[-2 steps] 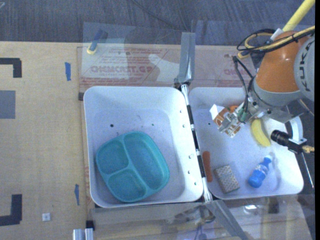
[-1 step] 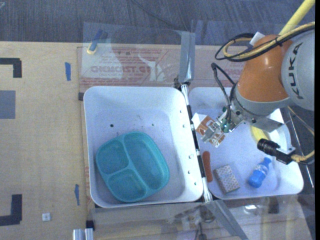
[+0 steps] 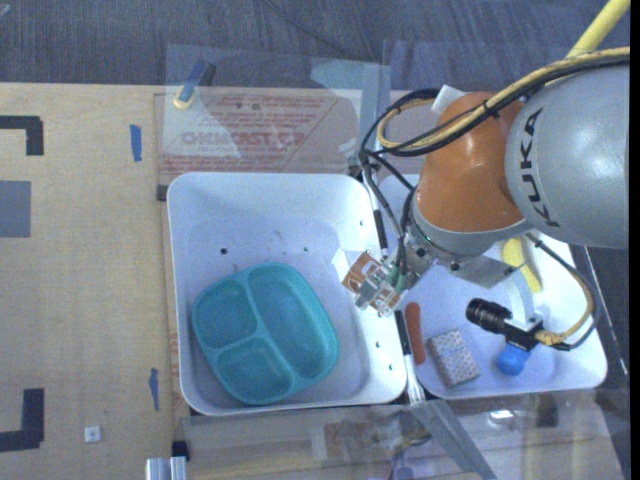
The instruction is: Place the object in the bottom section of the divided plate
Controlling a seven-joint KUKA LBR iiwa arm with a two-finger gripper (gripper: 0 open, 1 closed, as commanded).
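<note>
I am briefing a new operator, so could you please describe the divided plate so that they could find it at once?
Start at the left white bin. In its lower half lies the divided plate, a teal tray with rounded corners and three compartments. It is the sole teal thing there; the small items lie in the right bin.

A teal divided plate [image 3: 264,334] is sitting in a white bin [image 3: 260,208]; an orange-red stick [image 3: 414,334], speckled grey block [image 3: 453,357] and blue piece [image 3: 511,361] are showing alongside
</note>
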